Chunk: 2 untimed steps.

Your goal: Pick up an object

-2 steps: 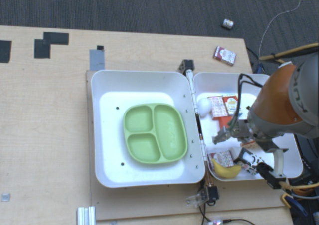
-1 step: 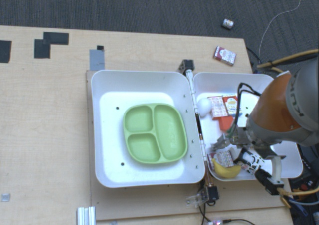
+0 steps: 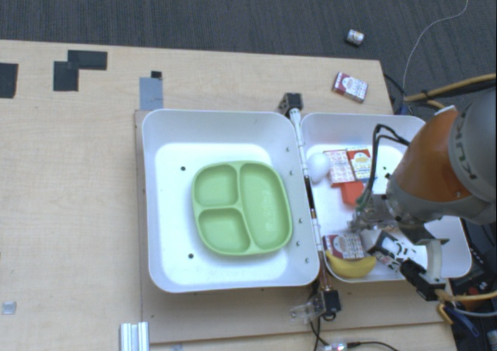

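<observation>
At the near edge of the right bin (image 3: 458, 252), a banana (image 3: 351, 265) and a small packet (image 3: 345, 245) are lying ungrasped while the gripper (image 3: 365, 225) is hovering just above them, jaw state indiscernible, leaving the pick yet undone; the green divided plate (image 3: 241, 208) is occupying the left bin (image 3: 167, 186).

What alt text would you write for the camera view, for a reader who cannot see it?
A grey and orange robot arm reaches into the right white bin above a banana and small packets. The left bin holds a green divided plate.
</observation>
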Available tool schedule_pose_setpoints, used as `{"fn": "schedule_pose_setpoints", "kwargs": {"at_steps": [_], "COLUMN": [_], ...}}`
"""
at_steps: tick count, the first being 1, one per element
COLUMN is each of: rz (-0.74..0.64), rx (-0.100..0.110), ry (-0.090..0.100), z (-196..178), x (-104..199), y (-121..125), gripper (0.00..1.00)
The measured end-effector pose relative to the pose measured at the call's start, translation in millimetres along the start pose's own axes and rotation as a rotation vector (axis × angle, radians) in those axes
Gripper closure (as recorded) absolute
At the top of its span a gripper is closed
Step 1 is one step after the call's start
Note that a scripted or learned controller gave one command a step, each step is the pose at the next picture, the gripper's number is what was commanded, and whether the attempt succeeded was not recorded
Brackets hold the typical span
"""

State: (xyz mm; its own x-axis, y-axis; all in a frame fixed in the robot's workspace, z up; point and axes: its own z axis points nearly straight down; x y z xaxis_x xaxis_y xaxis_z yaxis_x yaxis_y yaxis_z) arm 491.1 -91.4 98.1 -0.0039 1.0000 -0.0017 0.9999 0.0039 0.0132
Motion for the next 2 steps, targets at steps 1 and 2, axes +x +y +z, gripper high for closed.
{"fn": "schedule_pose_setpoints", "kwargs": {"at_steps": [1,2], "rz": [0.001,-0.003], "rx": [0.000,-0.003], "ry": [0.000,0.000], "z": [0.1,-10.4], "x": [0.1,0.7], "y": [-0.1,1.6], "gripper": [0.00,1.00]}}
